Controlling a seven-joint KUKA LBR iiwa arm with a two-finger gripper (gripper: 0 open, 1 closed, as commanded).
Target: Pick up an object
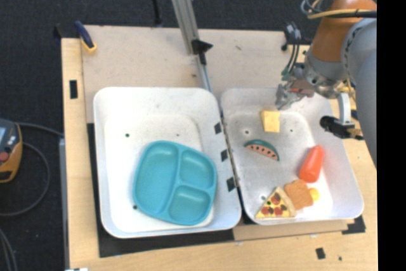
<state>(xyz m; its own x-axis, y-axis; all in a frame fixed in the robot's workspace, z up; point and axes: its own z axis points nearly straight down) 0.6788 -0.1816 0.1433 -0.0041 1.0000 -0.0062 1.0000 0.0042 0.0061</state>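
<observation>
The right bin (pixel 330 200) holds a yellow cheese block (pixel 271 120), a watermelon slice (pixel 262 150), an orange-red carrot-like piece (pixel 311 164), a brown bread piece (pixel 299 193) and a pizza slice (pixel 275 206). My gripper (pixel 283 98) hangs over the bin's back edge, just above and to the right of the cheese block. Nothing shows between its fingers.
The left bin (pixel 114 111) holds a blue divided plate (pixel 176 182). A metal post (pixel 182 3) rises behind the bins. A blue and yellow clamp (pixel 84 36) sits at the bench's back left corner.
</observation>
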